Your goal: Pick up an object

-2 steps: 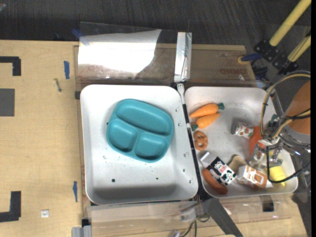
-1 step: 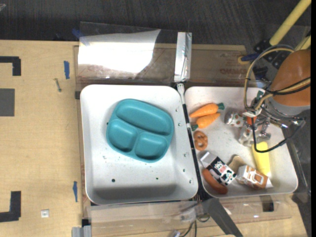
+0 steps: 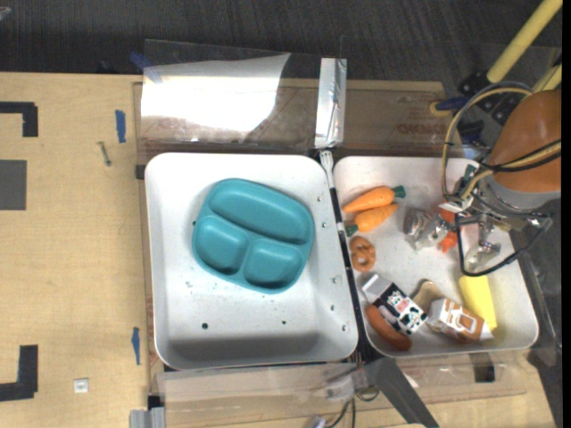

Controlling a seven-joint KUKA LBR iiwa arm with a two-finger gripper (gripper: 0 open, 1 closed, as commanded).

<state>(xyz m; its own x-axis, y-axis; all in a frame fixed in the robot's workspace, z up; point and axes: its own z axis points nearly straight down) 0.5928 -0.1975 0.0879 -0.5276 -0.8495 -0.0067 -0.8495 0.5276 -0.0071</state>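
Over the right bin (image 3: 526, 315): the gripper (image 3: 480, 255) is low among the toys, nothing seen between its tips.

The spread of the pincer can't be made out; cables and metal blur it. Likeliest target, by my reading: the yellow block (image 3: 478, 300) just below the tips, or the small silver piece (image 3: 419, 224) to their left. Two carrots (image 3: 370, 208), a pretzel (image 3: 362, 252), a sausage (image 3: 386, 328) and a small carton (image 3: 457, 319) lie crowded nearby, so any closing risks a nudge. The teal divided plate (image 3: 253, 234) sits alone in the left bin (image 3: 169, 266).
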